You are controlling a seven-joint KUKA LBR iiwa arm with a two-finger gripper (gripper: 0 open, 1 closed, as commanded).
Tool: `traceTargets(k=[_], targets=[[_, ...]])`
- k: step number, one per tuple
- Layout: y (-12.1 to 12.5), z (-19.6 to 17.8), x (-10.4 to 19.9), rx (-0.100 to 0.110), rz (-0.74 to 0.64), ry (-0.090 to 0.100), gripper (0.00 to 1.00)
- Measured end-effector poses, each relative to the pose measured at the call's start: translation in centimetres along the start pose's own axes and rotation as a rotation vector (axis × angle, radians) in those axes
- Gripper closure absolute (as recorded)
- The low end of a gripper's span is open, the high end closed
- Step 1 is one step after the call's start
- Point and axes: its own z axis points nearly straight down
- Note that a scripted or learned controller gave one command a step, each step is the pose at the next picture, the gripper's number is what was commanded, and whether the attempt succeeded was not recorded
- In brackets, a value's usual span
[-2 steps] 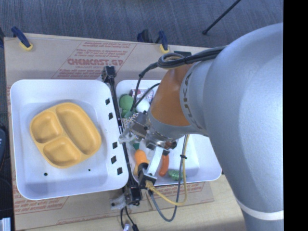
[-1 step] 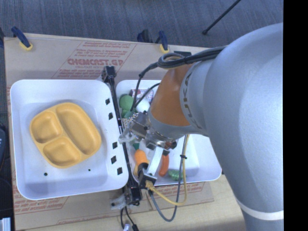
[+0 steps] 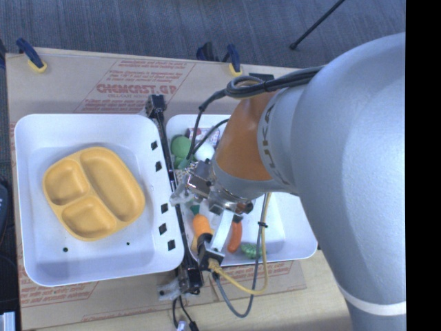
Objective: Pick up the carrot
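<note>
The orange carrot (image 3: 201, 227) lies near the front left corner of the right bin (image 3: 302, 234), close to the bin's left wall. My gripper (image 3: 195, 197) hangs low in this bin, just behind the carrot and partly over its far end. The grey arm and its orange band hide most of the bin.
A slim orange-red piece (image 3: 236, 236) lies right of the carrot, with a small green item (image 3: 251, 252) in front of it. A round green object (image 3: 180, 145) sits at the bin's back left. The left bin (image 3: 27, 254) holds a yellow divided plate (image 3: 93, 190).
</note>
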Motion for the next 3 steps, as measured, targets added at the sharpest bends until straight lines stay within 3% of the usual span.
traceTargets(k=[3], targets=[[0.00, 0.00, 0.00, 0.000, 0.000, 0.000, 0.00]])
